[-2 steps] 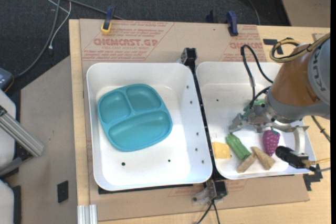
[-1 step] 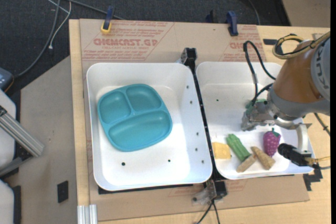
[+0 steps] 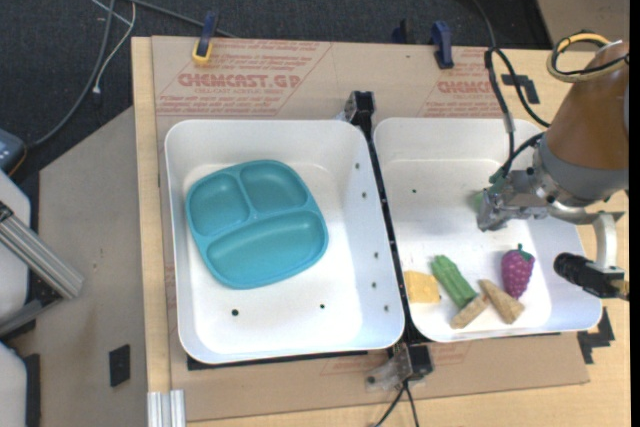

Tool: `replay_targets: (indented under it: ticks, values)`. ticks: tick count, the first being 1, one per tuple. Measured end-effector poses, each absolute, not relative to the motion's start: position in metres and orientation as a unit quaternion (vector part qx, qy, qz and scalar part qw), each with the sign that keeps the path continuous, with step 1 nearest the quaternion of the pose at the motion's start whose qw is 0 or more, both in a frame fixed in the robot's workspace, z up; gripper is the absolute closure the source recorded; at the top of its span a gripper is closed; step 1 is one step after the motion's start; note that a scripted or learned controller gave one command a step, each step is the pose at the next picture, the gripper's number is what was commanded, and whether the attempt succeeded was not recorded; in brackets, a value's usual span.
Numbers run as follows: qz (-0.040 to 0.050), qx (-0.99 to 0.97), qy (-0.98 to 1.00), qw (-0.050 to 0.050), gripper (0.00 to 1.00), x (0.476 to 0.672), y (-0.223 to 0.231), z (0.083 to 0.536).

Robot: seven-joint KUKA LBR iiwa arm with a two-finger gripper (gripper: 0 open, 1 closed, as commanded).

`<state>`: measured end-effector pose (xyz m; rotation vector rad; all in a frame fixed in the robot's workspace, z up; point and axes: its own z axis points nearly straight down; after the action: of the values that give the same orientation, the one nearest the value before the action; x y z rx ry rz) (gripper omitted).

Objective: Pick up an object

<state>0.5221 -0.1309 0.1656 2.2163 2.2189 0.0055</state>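
The right bin (image 3: 440,155) holds several small toy foods along its front edge: a yellow piece (image 3: 422,288), a green cucumber-like piece (image 3: 453,279), two tan bread-like sticks (image 3: 489,304) and a purple bunch of grapes (image 3: 517,271). My gripper (image 3: 497,206) hangs low over the right bin, just behind and slightly left of the grapes, a short gap away. The wrist and cables hide its tips. Nothing shows between them.
The left bin (image 3: 200,315) bears a teal divided plate (image 3: 259,221). A black divider clamp (image 3: 360,105) sits where the two bins meet at the back. Blue clamps (image 3: 207,37) hold the cardboard sheet. The arm's orange band (image 3: 590,130) stands over the right bin's right edge.
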Motion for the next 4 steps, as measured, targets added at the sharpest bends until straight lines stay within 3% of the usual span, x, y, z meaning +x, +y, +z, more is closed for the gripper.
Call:
replay_targets:
  ticks: [2, 3, 4]
  values:
    - [0.0025, 0.706, 0.708, 0.004, 1.00, 0.523, -0.128, 0.284]
    - [0.0011, 0.707, 0.708, 0.001, 1.00, 0.524, -0.128, 0.301]
    - [0.0001, 0.705, 0.709, -0.002, 1.00, 0.532, -0.072, 0.280]
